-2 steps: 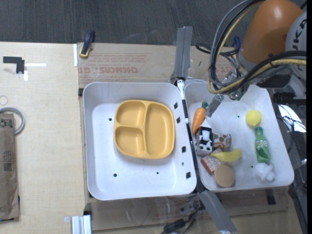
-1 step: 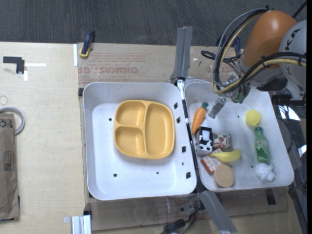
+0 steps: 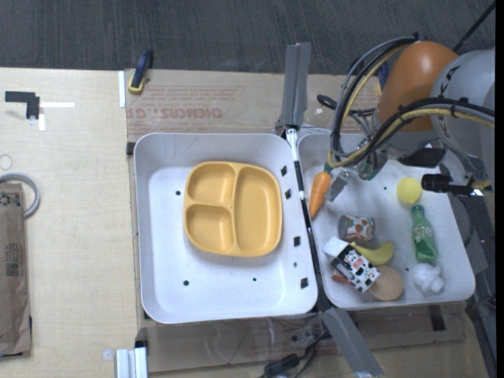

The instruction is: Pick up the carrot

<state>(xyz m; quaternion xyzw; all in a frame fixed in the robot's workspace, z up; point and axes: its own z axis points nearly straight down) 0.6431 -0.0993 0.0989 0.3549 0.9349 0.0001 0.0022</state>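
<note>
Camera view shows the carrot (image 3: 319, 191) leaning against the left wall of the right bin (image 3: 461, 235), tip downward. It looks like a light, stiff, smooth toy, so I would take it across its thick upper half. My pincer (image 3: 340, 184) hovers just beside it; whether it is spread I cannot tell. Small can (image 3: 357, 228) and banana (image 3: 378, 253) lie near, on the slick white floor, wall crowding one side

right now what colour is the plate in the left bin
Yellow-orange plate, seen best in the camera view.

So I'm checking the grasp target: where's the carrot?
The carrot lies in the right bin, against its left wall, just left of the hand.
</note>
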